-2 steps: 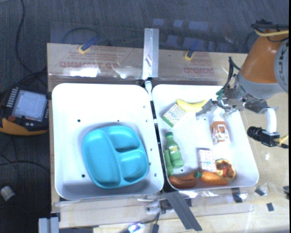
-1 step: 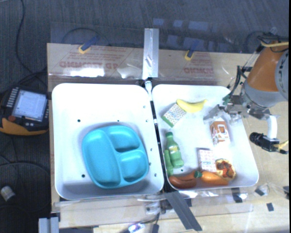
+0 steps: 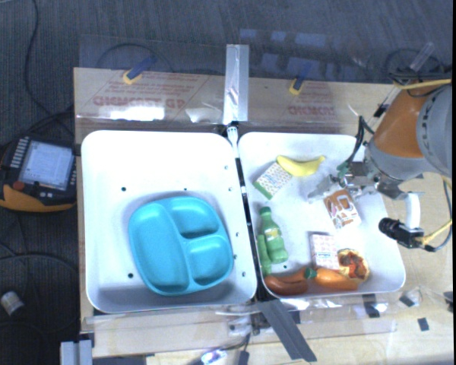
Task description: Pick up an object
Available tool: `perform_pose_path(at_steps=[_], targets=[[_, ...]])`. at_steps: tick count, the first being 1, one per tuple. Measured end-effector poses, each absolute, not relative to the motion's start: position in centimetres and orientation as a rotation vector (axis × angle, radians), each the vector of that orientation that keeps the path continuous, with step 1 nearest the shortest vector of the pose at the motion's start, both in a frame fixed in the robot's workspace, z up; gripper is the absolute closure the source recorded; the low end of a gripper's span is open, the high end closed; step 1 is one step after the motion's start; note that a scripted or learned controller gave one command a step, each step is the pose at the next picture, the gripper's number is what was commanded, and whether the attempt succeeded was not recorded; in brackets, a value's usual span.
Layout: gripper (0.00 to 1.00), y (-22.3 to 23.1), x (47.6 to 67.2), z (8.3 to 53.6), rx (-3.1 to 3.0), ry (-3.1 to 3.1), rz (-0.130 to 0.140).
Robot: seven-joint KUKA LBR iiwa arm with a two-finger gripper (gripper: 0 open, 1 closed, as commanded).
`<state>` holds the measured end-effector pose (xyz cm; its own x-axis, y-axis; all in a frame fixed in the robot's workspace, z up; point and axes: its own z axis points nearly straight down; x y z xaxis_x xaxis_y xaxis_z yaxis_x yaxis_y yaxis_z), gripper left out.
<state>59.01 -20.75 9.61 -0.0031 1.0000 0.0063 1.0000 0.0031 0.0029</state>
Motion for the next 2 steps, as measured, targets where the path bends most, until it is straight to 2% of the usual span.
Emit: perform_pose_path(at_steps=[1,2], targets=[[1.0,-20.9,59.0,10.5,-2.219,-2.223,-0.007],[1.0,-18.8,57.1,22.0,-2.34,-2.096,0.005]])
